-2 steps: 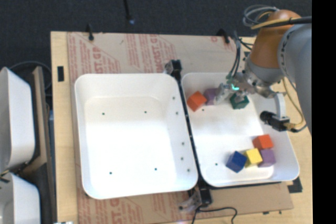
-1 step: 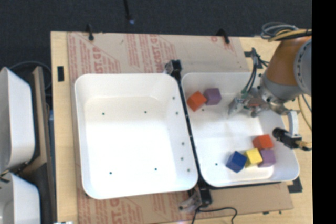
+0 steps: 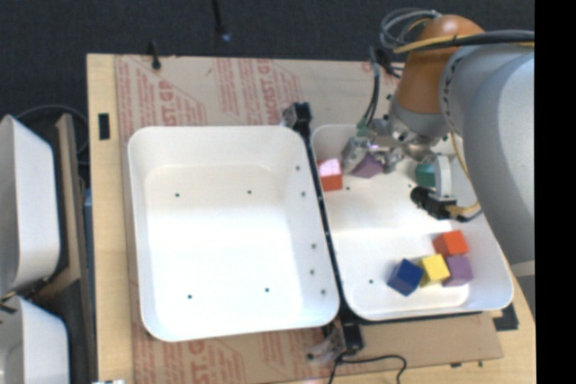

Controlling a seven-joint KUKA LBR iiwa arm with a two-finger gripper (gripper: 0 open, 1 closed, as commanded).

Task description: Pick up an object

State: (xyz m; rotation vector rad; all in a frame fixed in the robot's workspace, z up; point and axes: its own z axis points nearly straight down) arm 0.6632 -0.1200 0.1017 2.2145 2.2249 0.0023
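Observation:
My gripper [image 3: 369, 159] hangs over the far left part of the right bin [image 3: 378, 306], reaching in from the right. A small purple block [image 3: 367, 165] sits between its fingers, and they are shut on it. Just left of it, by the divider wall, a pink block [image 3: 329, 167] rests against an orange-red block [image 3: 331, 183]. Grouped at the bin's near right corner are an orange block [image 3: 450, 243], a yellow block [image 3: 436, 268], a blue block [image 3: 406, 276] and a pale purple block [image 3: 460, 269].
A teal thing [image 3: 425, 172] shows just right of the gripper, under the wrist. The left bin [image 3: 148, 193] stands beside the right one, sharing the middle wall. The grey arm covers the right bin's far right corner.

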